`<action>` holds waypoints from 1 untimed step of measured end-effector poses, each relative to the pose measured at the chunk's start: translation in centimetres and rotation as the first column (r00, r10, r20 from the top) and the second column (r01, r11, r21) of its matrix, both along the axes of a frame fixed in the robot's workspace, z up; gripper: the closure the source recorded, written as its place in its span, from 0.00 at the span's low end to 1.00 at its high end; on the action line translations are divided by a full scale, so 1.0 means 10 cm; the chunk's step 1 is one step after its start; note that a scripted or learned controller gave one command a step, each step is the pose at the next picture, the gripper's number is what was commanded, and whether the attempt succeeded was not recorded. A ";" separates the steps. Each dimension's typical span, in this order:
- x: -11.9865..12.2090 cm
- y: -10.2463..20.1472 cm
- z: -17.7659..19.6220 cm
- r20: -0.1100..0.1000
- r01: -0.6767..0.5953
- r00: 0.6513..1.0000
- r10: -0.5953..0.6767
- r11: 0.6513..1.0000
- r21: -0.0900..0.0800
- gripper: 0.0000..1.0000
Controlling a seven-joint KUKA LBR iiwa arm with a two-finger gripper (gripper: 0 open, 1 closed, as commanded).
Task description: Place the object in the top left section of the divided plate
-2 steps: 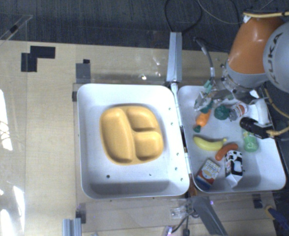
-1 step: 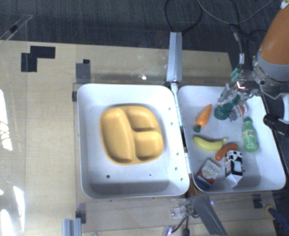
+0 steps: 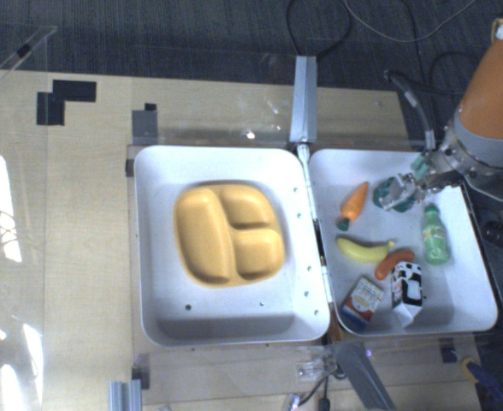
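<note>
Gleaming smooth yellow divided plate (image 3: 227, 233) — rounded compartments

You see a yellow divided plate (image 3: 228, 233) lying flat in the middle of the left white bin (image 3: 162, 315), its 3 sections, 1 long at the left and 2 smaller stacked at the right, all bare, with its rounded corners near no bin wall.

One fixed camera looks down at a slant on the left bin (image 3: 149, 229) and right bin (image 3: 474, 255).
</note>
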State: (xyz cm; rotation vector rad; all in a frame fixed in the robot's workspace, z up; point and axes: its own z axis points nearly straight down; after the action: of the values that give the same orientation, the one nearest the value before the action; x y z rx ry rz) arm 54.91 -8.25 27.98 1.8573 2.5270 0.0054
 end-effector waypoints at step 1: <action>0.05 0.72 -0.23 -0.001 -0.079 0.997 0.079 0.997 0.000 1.00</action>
State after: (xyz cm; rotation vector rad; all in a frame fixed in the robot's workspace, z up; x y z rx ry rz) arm 55.36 -1.08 25.69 1.7569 2.5995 0.0050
